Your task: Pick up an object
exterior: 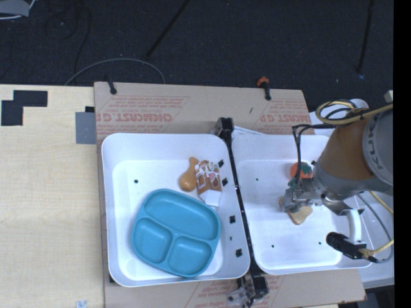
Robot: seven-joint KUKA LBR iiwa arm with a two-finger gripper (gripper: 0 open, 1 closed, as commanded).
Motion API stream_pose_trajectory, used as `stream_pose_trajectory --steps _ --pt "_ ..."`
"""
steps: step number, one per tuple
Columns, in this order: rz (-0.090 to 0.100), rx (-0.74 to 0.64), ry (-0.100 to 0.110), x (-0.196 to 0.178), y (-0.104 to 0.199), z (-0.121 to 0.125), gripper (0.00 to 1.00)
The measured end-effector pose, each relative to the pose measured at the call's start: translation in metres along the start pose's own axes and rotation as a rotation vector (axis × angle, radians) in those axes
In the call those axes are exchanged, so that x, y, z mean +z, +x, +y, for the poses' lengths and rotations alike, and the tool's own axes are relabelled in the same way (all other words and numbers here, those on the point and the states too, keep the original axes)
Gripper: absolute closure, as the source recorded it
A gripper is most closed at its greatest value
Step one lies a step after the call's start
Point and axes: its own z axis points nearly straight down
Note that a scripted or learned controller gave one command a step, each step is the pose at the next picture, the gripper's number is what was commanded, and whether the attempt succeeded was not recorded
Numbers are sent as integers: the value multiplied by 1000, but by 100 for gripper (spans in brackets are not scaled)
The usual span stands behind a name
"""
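Left bin (119, 172): divided tray (174, 231) in front, pear-shaped toy (187, 176) behind. Right bin (270, 249): gripper (294, 201) over small object (299, 215).

Even, soft overhead light; the white bins (168, 147) glare slightly, floor at twelve o'clock stays dim, shadows faint, the whole frame mildly blurred

Bench (45, 197) bears cardboard sheet (192, 108); two white bins (119, 172) (270, 262) on top.
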Motion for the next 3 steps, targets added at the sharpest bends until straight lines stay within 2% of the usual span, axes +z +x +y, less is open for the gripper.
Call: stream_pose_trajectory --steps 1,2,3 --pt "6 -6 6 -43 2 -2 100" --pt "5 -8 3 -104 7 3 100" --pt "6 -8 4 -149 10 0 100"
